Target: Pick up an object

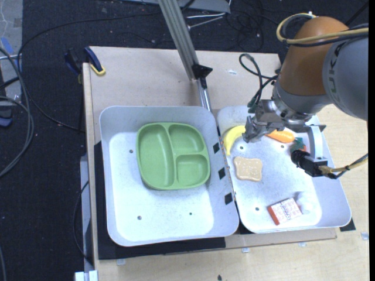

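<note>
- A pale wooden desk (pixel 146 63) stands over a dark floor strewn with cables, bearing two white bins side by side.
- The left bin (pixel 117 157) holds a green divided plate (pixel 173 156).
- In the right bin (pixel 328 206), the gripper (pixel 253 130) hovers at 12 o'clock, just beside a yellow banana (pixel 232 138); whether it is open or closed cannot be told.
- The banana looks light, smooth and curved; gripping across its middle seems safest.
- A toast slice (pixel 248 169) lies centre, an orange piece (pixel 281 136) at 1 o'clock, a red packet (pixel 285 210) at 5.
</note>
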Robot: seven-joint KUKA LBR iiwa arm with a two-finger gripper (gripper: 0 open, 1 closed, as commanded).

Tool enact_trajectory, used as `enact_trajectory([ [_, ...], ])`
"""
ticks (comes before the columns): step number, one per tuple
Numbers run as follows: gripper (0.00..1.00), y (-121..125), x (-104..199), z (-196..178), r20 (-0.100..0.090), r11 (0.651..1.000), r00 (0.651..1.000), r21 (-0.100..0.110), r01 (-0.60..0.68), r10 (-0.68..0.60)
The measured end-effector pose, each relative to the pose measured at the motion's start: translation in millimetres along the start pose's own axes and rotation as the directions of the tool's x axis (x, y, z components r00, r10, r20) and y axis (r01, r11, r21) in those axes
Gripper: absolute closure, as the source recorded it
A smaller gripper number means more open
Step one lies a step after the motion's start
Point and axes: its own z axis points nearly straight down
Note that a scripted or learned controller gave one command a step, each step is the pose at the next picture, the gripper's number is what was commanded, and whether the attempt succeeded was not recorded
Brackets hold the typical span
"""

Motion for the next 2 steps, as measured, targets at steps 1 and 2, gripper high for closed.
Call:
enact_trajectory([
  [1,1.00,5.0,59.5,3.2,0.000,1.000,1.000,-0.001,-0.001,0.001],
  [2,1.00,-9.4,120.5,3.2,0.000,1.000,1.000,0.001,0.001,-0.001],
])
